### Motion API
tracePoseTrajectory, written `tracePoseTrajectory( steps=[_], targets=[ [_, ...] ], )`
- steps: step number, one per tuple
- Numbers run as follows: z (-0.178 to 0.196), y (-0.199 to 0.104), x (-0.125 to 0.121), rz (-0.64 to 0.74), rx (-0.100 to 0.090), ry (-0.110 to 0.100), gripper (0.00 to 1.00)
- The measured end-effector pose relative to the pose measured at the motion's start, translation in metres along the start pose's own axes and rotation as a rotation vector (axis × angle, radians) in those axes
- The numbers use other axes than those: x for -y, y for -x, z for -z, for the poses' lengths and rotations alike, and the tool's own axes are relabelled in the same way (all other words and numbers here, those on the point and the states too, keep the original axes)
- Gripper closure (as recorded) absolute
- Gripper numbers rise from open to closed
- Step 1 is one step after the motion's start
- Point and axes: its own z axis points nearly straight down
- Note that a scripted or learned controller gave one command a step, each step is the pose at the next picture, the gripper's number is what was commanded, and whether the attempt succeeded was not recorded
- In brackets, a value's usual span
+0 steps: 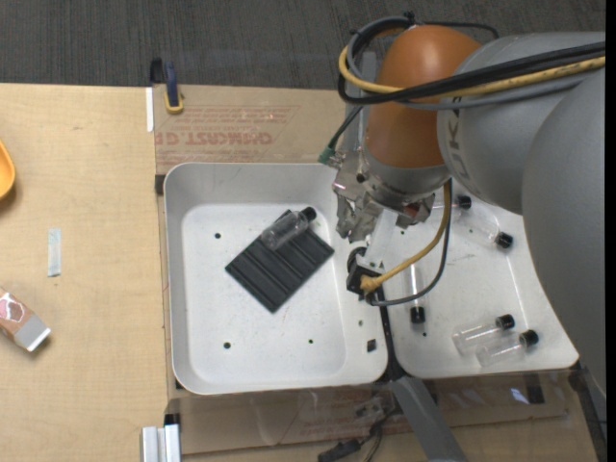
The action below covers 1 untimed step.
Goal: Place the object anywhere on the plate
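Far left on the tan cardboard-covered bench [87, 373]: an orange curved edge of something [5, 173] at the frame's border, a small grey flat strip [54, 253], and lower down a white and reddish-brown wrapped packet [21, 321]. No lettering on any of these is legible from here.

Above the left bin, reversed red print on the cardboard [223, 135]; it reads mirror-wise, too faint to make out with confidence. A blue-and-yellow clamp [169, 87] sits at the cardboard's upper corner.

Left shallow white bin [178, 287]: the dark ribbed rectangular plate [280, 267] lies on the bin floor, turned on a diagonal. A clear plastic vial with a black cap [288, 226] rests across the plate's upper corner, long axis running lower-left to upper-right, cap toward the upper right. Judged from this, the object already touches the plate.

Just right of the vial: the grey two-finger gripper [352, 221] hangs over the bin's right wall, beneath the orange band [421, 85] of the arm. The vial lies to the gripper's left, near but apart, cap end nearest. Nothing sits between the fingers; whether they are spread or closed I cannot tell at this angle.

Right shallow white bin [539, 287]: more clear vials with black caps [493, 339], well apart from the gripper, plus a yellow cable [423, 248] looping down from the wrist.
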Motion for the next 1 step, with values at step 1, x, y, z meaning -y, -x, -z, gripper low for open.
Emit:
tracePoseTrajectory(
  steps=[1],
  targets=[
    [0.0045,-0.033,-0.0486,-0.229,0.001,0.001,1.0]
  ],
)
